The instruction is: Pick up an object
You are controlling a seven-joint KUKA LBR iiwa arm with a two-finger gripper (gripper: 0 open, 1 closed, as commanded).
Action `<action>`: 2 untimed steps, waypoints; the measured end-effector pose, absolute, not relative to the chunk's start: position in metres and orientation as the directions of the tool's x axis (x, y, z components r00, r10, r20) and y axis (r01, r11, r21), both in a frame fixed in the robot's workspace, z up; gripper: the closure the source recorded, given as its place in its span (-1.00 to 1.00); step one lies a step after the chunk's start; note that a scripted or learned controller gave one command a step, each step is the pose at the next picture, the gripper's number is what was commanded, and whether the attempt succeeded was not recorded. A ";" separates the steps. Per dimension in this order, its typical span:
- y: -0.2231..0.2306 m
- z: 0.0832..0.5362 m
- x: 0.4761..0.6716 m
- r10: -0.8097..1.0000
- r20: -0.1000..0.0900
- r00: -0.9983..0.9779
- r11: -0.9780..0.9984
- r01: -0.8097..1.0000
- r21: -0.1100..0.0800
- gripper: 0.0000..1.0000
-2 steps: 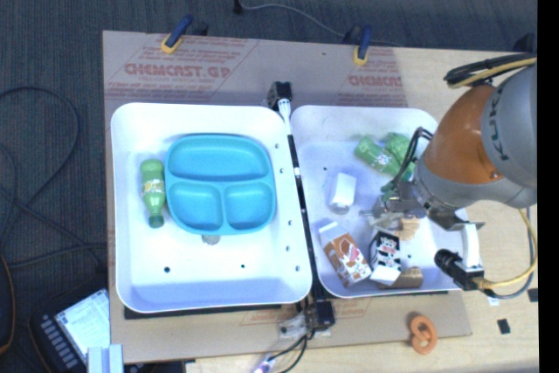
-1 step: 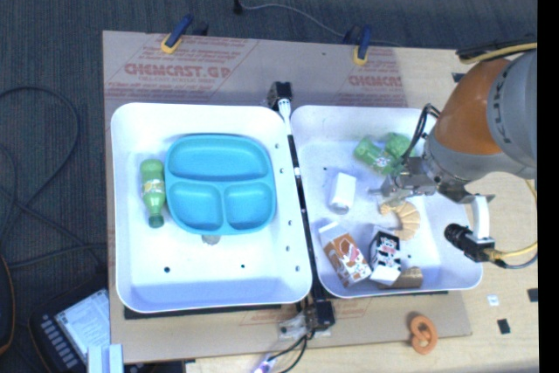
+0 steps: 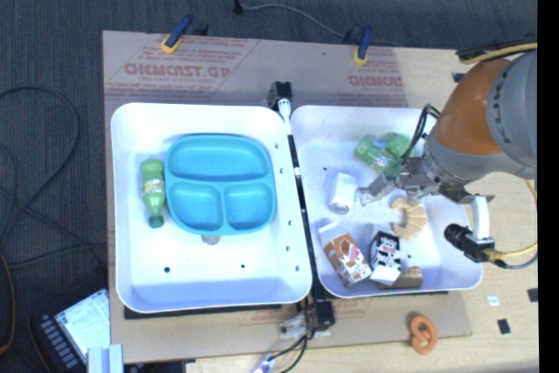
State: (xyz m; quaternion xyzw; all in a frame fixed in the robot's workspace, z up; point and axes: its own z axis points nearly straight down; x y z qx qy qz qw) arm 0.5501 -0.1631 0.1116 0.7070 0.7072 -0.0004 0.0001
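- Where the gripper (image 3: 395, 185) sits low in the right bin (image 3: 454, 282), finger state: cannot tell.
- Just beside it: tan pastry (image 3: 410, 219), white cup (image 3: 341, 190), green packet (image 3: 377, 152).
- Front of bin: two cartons (image 3: 348, 259).
- Left bin (image 3: 127, 271): blue tray (image 3: 220, 183), green bottle (image 3: 153, 191) beside it.

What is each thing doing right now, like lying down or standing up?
Green bottle: lying flat in the left bin, beside the tray.
Blue divided tray: flat, right way up.
Brown carton: tipped over in the right bin.
Green packet: lying crumpled.
Gripper: low over the right bin's items.
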 end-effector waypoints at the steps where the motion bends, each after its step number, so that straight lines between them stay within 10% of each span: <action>1: -0.105 0.088 0.504 1.000 -0.003 0.001 -0.001 1.000 0.008 -1.00; 2: -0.107 0.098 0.505 1.000 -0.007 0.003 -0.003 1.000 0.012 1.00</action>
